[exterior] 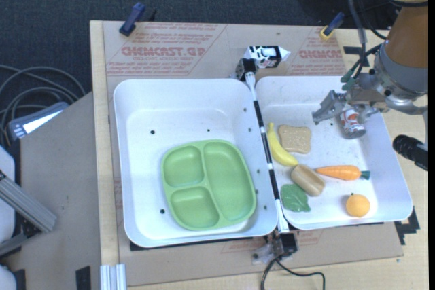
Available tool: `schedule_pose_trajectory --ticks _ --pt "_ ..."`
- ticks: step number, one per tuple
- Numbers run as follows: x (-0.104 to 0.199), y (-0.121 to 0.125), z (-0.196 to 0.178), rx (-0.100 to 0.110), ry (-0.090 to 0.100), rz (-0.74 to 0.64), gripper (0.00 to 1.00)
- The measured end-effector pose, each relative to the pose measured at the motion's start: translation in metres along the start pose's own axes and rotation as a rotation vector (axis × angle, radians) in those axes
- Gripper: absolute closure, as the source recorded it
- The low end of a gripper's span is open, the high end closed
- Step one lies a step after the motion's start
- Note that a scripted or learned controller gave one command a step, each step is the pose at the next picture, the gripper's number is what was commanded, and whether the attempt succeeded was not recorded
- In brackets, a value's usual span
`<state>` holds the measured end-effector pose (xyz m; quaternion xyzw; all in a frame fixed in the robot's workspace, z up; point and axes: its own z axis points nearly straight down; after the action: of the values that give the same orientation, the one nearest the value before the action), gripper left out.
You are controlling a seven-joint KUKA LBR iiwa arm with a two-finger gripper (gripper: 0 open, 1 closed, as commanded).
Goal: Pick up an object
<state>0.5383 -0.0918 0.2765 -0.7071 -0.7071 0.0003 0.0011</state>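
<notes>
In the right bin: the grey two-finger gripper [342,110] hung low over the upper part of the shallow white plastic right bin [401,181], reaching in from the right.
Gripper state: I cannot tell whether it was spread or pressed together; the metal parts blur with what sat under them.
Under the gripper: a small silver-and-red can-like object [352,123] stood just below the wrist, touching or nearly touching the gripper; whether it was gripped I cannot tell.
Other candidates: 6 toy foods lay in the lower half of the same bin — a yellow plastic banana [279,149] along the left wall, a tan slice of toy bread [296,139] just beside it, a tan bread roll [308,180], an orange carrot with a green tip [340,173], a green leaf-shaped piece [296,198] and a small round orange fruit [357,205].
Left bin: the white left bin [136,112] held 1 light-green plastic tray with 3 compartments [207,183].
Progress: judged early; nothing appeared lifted clear of the bin floor.
Left to do: a confirmed grasp and a lift, most likely of the can-like object.
</notes>
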Motion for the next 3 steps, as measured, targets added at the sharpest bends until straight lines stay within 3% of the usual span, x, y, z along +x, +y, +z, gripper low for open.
schedule_pose_trajectory --ticks 1,2,3 --pt "-0.071 -0.023 0.097 0.0 -0.001 0.002 0.0" --pt "-0.049 -0.05 0.163 0.0 0.0 0.001 0.0" --pt "-0.103 0.025 0.134 -0.004 -0.002 0.001 0.0"
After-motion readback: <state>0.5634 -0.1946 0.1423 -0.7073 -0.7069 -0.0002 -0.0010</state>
